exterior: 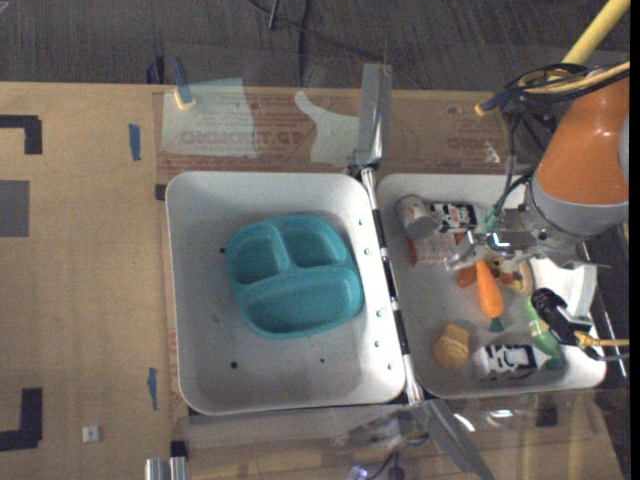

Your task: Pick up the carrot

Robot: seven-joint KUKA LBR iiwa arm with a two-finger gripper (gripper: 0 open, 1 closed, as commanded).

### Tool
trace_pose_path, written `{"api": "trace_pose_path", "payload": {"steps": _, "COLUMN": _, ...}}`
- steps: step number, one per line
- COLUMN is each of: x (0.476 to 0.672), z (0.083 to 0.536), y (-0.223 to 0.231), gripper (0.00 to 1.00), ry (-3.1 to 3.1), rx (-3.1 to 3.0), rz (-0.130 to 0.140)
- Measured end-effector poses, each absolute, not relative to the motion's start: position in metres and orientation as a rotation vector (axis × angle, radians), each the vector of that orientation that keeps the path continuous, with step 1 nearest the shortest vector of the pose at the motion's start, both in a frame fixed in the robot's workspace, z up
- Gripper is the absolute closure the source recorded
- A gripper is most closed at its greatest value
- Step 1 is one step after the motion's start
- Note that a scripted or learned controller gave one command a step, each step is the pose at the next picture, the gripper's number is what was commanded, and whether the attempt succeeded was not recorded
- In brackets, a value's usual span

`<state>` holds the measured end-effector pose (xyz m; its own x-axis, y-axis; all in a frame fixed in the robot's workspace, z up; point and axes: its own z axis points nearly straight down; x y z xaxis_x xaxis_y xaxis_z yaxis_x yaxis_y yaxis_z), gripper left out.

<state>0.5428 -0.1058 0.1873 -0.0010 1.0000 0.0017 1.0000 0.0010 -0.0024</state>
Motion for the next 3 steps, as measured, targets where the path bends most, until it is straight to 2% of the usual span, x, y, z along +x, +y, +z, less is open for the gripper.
{"api": "trace_pose_path", "payload": {"steps": 1, "x": 0.532, "z": 0.090, "y": -0.105, "gripper": 0.00, "ry": -2.294, "rx": -2.157, "rz": -0.013}}
{"api": "trace_pose_path", "payload": {"steps": 2, "x": 0.534, "z": 0.100, "y": -0.108, "gripper": 1.00, "ry": -2.296, "rx": -2.167, "rz": -0.010}}
{"api": "trace_pose_path", "payload": {"steps": 3, "x": 0.496, "z": 0.091, "y": -0.165, "gripper": 1.00, "ry": -2.078, "rx": -2.371, "rz": -0.020}}
